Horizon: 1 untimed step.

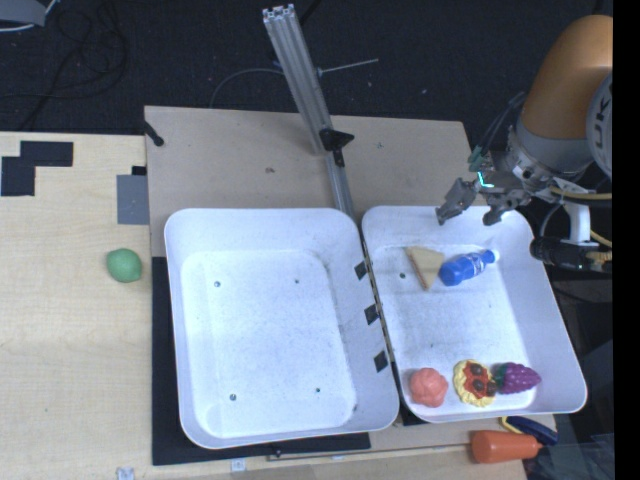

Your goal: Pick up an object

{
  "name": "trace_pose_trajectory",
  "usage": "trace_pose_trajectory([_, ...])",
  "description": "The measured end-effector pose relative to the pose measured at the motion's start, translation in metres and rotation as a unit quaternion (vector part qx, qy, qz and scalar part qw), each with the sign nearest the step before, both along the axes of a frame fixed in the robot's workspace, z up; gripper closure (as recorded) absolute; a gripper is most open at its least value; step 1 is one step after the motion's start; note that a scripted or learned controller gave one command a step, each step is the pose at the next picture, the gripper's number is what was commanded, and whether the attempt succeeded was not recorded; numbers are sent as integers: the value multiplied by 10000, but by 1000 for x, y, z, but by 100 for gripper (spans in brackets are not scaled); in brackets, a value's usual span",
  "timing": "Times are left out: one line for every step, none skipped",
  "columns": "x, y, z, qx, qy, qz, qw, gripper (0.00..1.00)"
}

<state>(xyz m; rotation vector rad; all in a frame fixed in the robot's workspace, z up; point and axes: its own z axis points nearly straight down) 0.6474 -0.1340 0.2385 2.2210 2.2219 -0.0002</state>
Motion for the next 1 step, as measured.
trace_pose_trajectory([0, 0, 0, 0, 0, 0, 10000, 0])
